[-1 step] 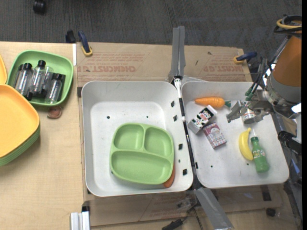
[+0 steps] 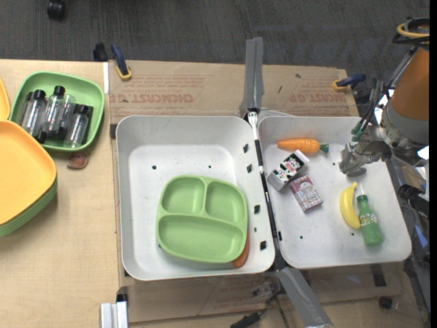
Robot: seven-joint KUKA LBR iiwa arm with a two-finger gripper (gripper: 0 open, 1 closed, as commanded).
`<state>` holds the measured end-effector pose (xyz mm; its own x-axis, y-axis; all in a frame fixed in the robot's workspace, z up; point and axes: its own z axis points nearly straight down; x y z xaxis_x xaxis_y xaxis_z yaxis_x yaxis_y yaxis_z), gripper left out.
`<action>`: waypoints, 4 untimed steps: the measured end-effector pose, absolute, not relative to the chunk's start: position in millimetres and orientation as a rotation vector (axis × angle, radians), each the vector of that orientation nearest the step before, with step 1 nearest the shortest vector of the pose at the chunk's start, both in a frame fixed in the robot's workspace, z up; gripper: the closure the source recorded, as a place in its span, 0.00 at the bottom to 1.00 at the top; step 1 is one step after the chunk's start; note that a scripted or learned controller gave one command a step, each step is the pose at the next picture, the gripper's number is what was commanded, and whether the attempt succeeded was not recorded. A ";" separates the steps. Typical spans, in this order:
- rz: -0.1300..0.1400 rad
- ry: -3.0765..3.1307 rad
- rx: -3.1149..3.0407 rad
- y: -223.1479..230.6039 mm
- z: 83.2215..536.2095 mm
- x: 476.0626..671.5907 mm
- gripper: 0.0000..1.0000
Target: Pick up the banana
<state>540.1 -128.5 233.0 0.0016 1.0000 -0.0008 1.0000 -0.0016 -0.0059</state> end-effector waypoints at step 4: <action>0.002 -2.820 -1.382 -148.7 283.1 621.0 1.00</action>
<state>621.0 -148.7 283.1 -0.6126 0.7904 0.0001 0.7904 0.6126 -0.0012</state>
